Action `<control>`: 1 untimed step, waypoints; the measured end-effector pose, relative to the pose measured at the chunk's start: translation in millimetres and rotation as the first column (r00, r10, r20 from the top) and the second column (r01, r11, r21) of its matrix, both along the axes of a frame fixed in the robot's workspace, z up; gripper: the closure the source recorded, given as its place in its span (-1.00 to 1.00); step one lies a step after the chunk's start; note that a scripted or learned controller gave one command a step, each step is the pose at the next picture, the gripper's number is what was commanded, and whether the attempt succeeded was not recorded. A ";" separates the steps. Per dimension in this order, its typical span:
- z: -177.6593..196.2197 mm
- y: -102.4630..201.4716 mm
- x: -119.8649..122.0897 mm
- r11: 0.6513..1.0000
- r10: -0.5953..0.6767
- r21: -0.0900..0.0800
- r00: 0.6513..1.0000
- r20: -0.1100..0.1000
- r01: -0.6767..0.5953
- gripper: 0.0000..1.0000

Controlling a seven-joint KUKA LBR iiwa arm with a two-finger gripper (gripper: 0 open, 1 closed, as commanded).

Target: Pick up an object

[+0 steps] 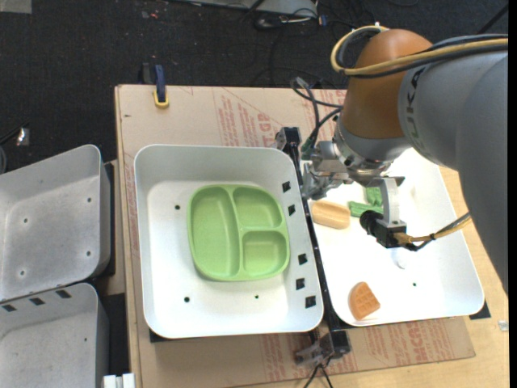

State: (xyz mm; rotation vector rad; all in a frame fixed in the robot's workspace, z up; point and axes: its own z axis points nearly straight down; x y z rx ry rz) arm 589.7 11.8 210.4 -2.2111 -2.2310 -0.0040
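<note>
Tan roll [330, 215], rt bin [440, 253], just beside gripper [319, 186]; green piece [361, 208] nearby

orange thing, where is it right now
In the camera view, the orange thing lies in the right bin, near its bottom edge, apart from the tan block.

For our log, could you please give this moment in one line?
tool over right bin | beside tan block, green piece | orange piece apart | left bin: green divided plate
</note>
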 end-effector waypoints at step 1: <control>9.1 51.8 -12.9 1.000 0.000 0.000 1.000 -0.002 0.000 1.00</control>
